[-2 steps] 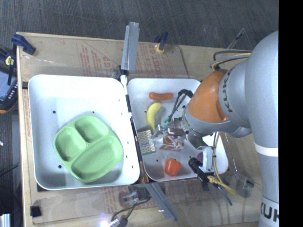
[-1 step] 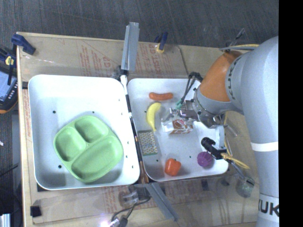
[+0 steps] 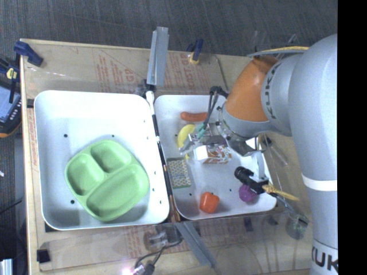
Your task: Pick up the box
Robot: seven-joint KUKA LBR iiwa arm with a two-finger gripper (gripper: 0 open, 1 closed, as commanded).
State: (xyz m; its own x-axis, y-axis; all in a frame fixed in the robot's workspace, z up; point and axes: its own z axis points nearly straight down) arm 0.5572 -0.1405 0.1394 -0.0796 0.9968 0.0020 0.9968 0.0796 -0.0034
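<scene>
Over right bin (image 3: pixel 172 199), gripper (image 3: pixel 207 139) at box (image 3: pixel 212 153); jaws' state unclear. You risk clipping banana (image 3: pixel 185 135) at box's 10 o'clock, knocking box aside.

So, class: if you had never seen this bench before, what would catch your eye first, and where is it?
Probably the big grey arm with its orange band, looming in from the right over the right bin. Next, the bright green divided plate lying in the left bin. Then the small clutter under the arm: a box, a yellow banana and an orange pepper.
</scene>
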